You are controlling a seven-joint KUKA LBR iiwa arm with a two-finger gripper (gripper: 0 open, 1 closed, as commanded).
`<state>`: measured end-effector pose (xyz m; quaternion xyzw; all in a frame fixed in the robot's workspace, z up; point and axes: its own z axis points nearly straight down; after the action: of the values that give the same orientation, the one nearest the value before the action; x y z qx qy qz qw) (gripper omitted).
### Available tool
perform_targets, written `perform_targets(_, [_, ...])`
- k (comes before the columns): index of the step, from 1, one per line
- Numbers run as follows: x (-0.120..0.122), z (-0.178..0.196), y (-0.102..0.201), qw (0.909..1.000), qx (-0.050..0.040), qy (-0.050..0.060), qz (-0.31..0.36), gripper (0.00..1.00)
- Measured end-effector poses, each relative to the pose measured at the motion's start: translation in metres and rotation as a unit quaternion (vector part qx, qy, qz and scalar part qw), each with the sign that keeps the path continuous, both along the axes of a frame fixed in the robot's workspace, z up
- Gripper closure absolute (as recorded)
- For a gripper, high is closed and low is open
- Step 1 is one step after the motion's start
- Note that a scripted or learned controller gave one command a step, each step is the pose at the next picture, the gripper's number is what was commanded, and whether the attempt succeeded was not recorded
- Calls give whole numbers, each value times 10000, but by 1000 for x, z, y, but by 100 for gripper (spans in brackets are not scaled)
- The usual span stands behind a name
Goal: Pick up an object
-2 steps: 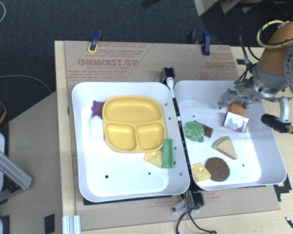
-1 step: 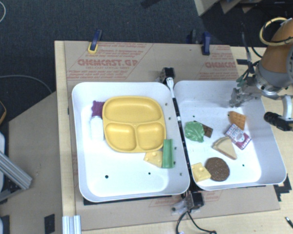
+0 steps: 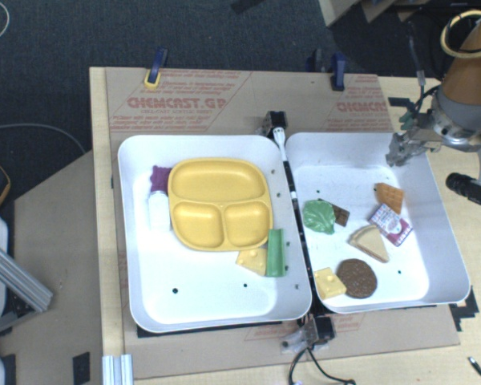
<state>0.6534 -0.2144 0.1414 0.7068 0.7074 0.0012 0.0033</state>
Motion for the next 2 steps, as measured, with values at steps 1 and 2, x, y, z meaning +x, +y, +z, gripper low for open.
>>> perform_targets(1, [8, 63, 2, 10000, -4, -19, 3, 100])
perform_targets(2, [9, 86, 2, 10000, 1, -1, 3, 100])
